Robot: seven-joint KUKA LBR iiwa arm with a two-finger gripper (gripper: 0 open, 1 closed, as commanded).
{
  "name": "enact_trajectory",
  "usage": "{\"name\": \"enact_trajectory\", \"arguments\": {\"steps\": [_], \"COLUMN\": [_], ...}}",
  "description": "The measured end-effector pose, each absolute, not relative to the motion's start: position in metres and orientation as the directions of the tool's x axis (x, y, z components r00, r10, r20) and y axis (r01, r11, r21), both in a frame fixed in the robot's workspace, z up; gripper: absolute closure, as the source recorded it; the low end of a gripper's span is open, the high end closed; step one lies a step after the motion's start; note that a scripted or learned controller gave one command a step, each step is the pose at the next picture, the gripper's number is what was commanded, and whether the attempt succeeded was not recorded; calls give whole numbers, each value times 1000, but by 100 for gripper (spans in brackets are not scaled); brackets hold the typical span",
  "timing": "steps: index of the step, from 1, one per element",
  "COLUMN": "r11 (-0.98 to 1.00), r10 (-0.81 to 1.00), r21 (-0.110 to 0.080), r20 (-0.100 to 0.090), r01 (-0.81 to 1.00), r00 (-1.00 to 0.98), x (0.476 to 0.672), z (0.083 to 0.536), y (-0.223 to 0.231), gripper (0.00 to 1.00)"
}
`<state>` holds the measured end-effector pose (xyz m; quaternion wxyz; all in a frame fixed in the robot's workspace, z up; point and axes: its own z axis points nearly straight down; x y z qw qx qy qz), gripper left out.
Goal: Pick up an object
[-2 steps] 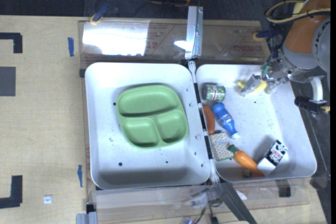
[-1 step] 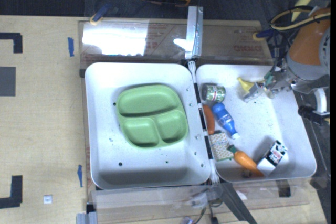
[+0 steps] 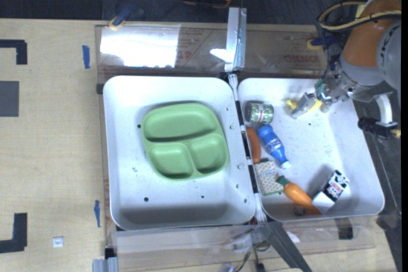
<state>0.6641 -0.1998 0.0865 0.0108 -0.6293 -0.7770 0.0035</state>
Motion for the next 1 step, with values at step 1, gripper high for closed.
{"name": "enact_trajectory", "arguments": {"steps": [1], "r11": [384], "r10": [923], "r21": [5], "r20": [-4], "r01": [923], "r00": [-384], "x": [668], "z": [144], "y": [-180], "gripper": [0]}}
